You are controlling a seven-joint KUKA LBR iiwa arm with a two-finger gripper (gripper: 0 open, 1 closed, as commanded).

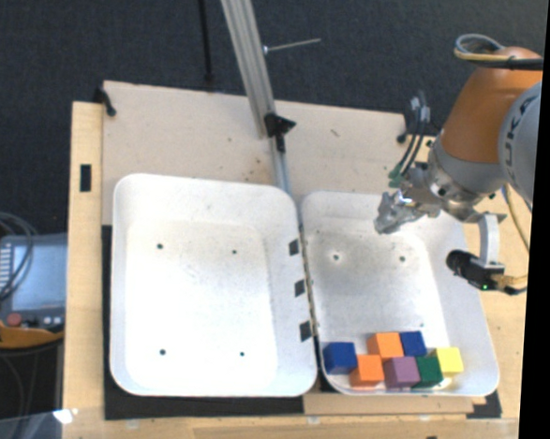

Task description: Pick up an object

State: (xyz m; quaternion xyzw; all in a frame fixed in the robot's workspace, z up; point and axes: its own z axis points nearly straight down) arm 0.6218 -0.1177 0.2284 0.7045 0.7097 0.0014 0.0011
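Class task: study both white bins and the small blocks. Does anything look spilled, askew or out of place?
Nothing stands out. The small coloured blocks sit bunched at the near edge of the right white bin; none has spilled out.

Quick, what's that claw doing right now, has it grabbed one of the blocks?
Claw: cannot be told whether open or closed; nothing seen in it. It hangs over the right bin's far end, apart from the blocks.

bins (211, 200) white | blocks (392, 358) blue, orange, purple, green, yellow
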